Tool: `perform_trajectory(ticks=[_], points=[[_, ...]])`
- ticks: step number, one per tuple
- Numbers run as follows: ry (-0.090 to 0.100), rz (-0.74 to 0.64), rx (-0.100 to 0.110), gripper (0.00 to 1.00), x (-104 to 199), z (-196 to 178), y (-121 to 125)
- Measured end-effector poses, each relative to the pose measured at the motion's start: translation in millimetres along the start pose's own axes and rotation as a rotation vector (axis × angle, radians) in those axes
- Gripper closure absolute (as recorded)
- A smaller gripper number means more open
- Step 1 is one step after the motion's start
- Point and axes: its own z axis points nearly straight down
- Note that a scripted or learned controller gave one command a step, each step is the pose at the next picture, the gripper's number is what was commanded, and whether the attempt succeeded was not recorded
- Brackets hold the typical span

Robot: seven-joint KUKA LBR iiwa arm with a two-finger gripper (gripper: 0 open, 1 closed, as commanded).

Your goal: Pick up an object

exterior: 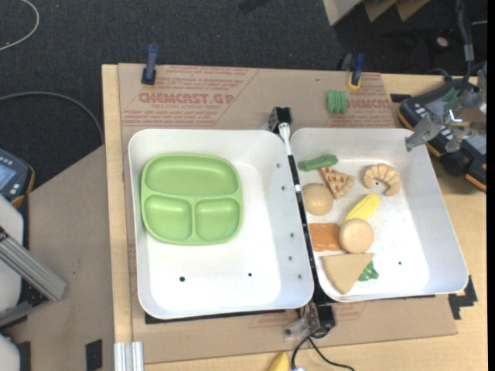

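Observation:
The right bin [421,230] holds several toy foods: a green pod [317,161], a pizza slice [336,181], a croissant [382,178], a pale bun [317,199], a yellow corn cob [361,206], an orange block [325,237], a tan ball [356,236] and a tan wedge [346,271] lying over a small green piece [370,271]. My gripper [427,132] appears as a dark mechanism with a grey metal tip at that bin's far right corner, above the rim and apart from all the foods.
The left bin [263,269] contains a green three-section plate [191,199]. A small green item [336,102] lies on the cardboard behind the right bin. Blue clamps [150,64] [356,72] grip the board's far edge. Dark equipment [464,153] crowds the right side.

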Motion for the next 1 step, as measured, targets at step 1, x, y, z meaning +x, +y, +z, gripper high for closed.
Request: perform_trajectory(ticks=[1], points=[[0.007,0.002,0.019,0.00,21.6,144.3,-67.6]])
